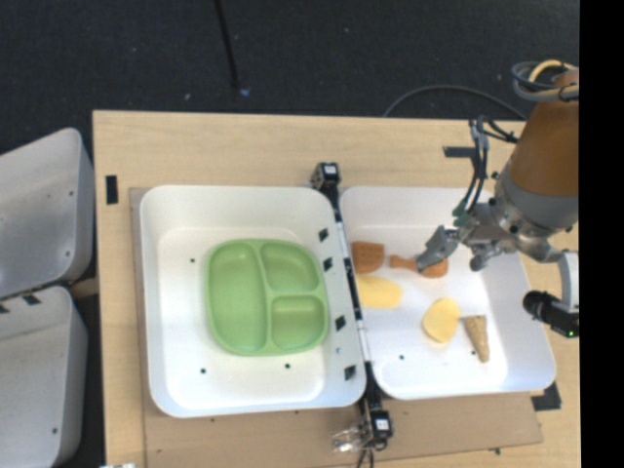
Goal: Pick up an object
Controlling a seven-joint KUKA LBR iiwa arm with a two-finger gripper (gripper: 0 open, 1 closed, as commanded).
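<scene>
Two white bins sit on the bench; the pincer (grip state unclear) hangs over the right bin, touching an orange toy.

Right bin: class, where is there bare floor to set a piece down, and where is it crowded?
Free: the right bin floor along its near wall, below the yellow piece and cone; also its far strip above the brown piece. Crowded: the middle, where the gripper hangs over the orange piece.
</scene>
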